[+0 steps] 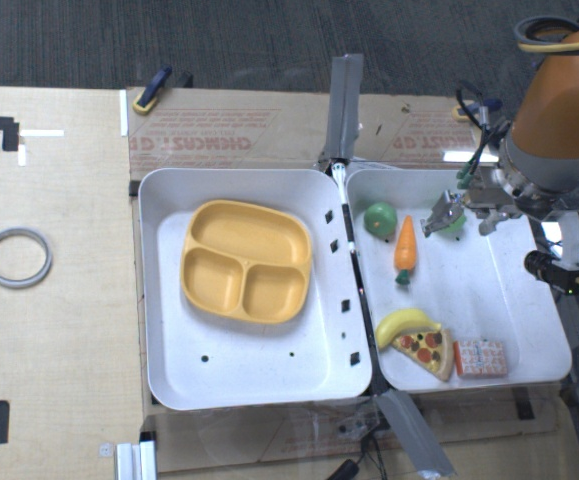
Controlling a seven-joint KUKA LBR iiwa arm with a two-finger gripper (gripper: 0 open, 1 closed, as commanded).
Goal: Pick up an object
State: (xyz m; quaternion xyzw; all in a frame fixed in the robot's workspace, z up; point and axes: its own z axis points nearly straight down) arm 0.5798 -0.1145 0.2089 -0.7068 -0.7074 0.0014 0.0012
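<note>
Nearest to me, along the front wall of the right bin point(539, 353), sit a pizza slice point(424, 349), a banana point(406, 322) touching it, and a small red-and-white packet point(481, 358) just beside them. I judge they are crowded together, which makes a clean grab there awkward. Further back lie a carrot point(405, 247), orange with a green stub pointing toward me, and a round green fruit point(380, 218) just beside its tip, both near the divider. The carrot is long, slim and lies flat, so I would call it the likeliest target. My gripper point(447, 217) hangs over the back of that bin, to the carrot's right and apart from it; whether its jaws are spread or closed I cannot tell. The left bin point(159, 298) holds a yellow divided plate point(248, 261).
</note>
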